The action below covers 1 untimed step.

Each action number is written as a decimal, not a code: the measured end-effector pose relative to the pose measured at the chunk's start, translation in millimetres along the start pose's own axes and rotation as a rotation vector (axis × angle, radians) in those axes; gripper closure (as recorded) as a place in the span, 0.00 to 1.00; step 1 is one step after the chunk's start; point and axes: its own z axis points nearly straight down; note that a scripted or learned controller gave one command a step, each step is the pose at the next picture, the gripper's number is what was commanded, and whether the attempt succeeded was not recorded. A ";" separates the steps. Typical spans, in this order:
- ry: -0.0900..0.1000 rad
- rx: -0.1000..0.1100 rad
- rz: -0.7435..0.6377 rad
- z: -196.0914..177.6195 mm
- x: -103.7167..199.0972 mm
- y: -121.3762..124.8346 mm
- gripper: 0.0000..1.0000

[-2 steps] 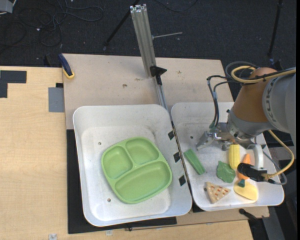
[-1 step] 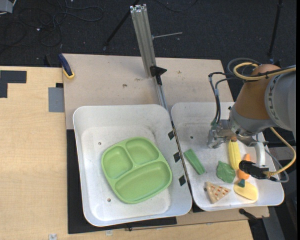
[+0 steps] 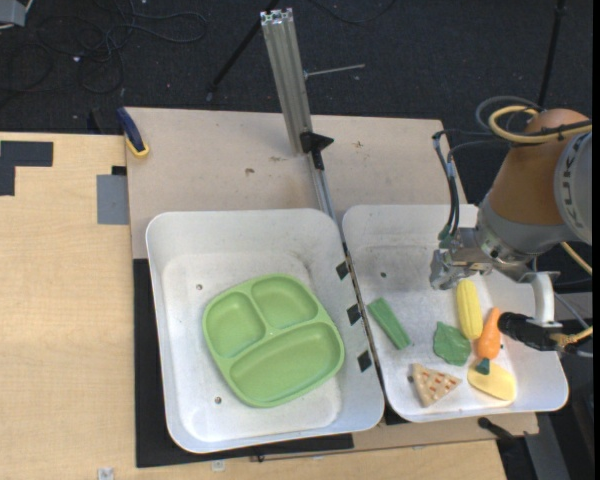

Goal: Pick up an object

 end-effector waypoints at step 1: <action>-0.001 -0.003 0.000 -53.1 -10.4 4.6 1.00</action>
